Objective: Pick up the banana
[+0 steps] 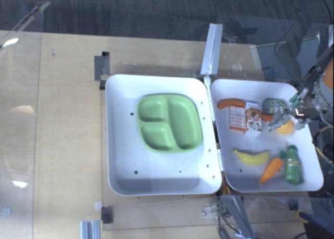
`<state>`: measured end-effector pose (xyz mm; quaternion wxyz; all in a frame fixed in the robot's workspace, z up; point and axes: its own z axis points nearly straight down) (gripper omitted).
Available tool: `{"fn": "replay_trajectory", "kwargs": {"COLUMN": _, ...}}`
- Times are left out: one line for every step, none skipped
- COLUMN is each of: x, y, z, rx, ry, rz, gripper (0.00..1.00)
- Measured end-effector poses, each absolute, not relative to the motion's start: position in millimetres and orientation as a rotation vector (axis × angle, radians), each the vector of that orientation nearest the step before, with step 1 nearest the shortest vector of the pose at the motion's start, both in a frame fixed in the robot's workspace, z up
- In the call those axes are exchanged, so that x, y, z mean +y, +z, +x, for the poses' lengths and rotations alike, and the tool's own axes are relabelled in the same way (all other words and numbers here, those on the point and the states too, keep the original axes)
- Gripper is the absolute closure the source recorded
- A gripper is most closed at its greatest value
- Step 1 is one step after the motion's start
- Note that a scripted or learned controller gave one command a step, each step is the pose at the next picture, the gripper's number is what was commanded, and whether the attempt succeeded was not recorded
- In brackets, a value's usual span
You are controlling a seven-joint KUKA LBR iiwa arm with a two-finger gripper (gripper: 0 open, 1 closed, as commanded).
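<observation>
Clutter is my main worry from here. I judge the banana (251,156) the easy part: it lies flat in the right bin (225,128), toward that bin's 7 o'clock, with bare white floor around most of it. The carrot (271,169) sits just beside its right tip, though, at about 4 o'clock from it, so a descent that drifts that way could nudge or grab the carrot instead.

The gripper (286,112) hangs at the bin's 2 o'clock, well apart from the banana, low among a yellow-orange piece (285,127) and a grey-green round thing (271,105). I cannot tell how its jaws are set, nor whether they have anything in them. If the arm travels straight toward 7 o'clock without lifting, I'd expect it to drag those pieces or the printed carton (245,117) along.

My count for the right bin: one banana, one carrot, one green bottle (292,165), one carton, one sausage (230,104), one yellow-orange piece, one grey-green thing. The left bin (120,128) holds one green divided tray (170,121).
</observation>
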<state>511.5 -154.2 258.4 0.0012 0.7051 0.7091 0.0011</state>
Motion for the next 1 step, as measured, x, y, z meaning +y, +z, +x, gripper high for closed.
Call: {"fn": "replay_trajectory", "kwargs": {"x": -195.2, "y": 195.9, "z": 488.5, "rx": 1.934, "ry": 0.005, "rz": 2.473, "gripper": 0.0}}
